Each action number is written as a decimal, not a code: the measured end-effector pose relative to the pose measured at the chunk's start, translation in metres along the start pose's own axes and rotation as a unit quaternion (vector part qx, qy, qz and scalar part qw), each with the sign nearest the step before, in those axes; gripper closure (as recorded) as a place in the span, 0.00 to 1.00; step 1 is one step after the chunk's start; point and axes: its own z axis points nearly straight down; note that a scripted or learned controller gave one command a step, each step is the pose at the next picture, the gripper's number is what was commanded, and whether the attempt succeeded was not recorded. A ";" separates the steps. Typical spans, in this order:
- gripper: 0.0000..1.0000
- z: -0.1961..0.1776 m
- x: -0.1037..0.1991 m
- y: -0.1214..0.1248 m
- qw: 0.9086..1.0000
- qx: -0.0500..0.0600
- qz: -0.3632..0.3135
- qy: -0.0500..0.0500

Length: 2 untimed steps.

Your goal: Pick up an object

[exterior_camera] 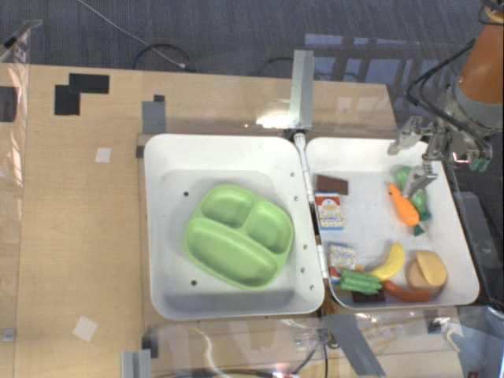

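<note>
Left bin [157, 235]: shallow white plastic tray. It bears the green moulded plate with three compartments [239, 234], lying flat near the middle.
Right bin [370, 211]: shallow white plastic tray just beside the left one. It holds all the small items, so I work here.
My arm [482, 73]: grey with an orange band, reaching in from the right and held above the right bin's far corner.
My claw [423, 173]: low over the far right part of the bin, tips close to the orange toy carrot with green leaves [405, 205]. Whether it is spread or pressed together, I cannot tell.
Pick candidate: my judgement is the carrot, since it lies nearest my tips and apart from the other items.
Front cluster: round tan bun [429, 270], yellow toy banana [388, 261], red sausage [408, 293] and green vegetable [359, 280], touching or crowded together; harder to isolate.
Divider side: small printed carton [330, 210] and brown block [331, 184], lying near the bin's left wall.
</note>
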 end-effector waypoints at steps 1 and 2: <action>0.00 0.125 -0.030 -0.008 1.000 -0.002 -0.021 0.007; 0.00 0.166 -0.009 -0.057 1.000 0.000 -0.022 0.002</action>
